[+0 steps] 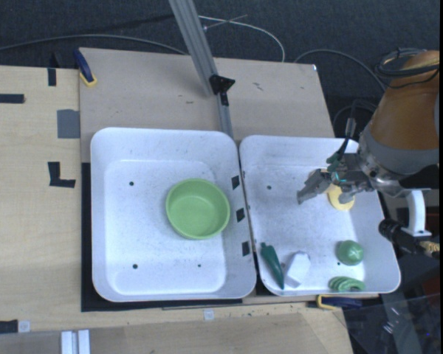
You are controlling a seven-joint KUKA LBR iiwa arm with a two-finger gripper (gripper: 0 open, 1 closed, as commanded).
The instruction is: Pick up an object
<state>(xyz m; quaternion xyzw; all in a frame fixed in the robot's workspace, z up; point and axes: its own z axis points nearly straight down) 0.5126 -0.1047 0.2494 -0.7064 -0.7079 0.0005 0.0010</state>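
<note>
My gripper (323, 195) hovers over the upper right part of the right bin (280, 153), its two fingers spread open with nothing between them. A small yellow object (344, 203) lies right by the right-hand fingertip, partly hidden by it. Further down the same bin sit a round green ball-like object (349, 252), a flat green ridged piece (345, 284) at the front right corner, a white block (297, 267) and a dark green elongated object (272, 264) near the front left corner.
A light green bowl (198, 209) stands in the middle of the left bin (111, 198). A grey pole (196, 35) slants in from the top and ends at the divide between the bins. The arm's orange and grey body (406, 124) fills the right side.
</note>
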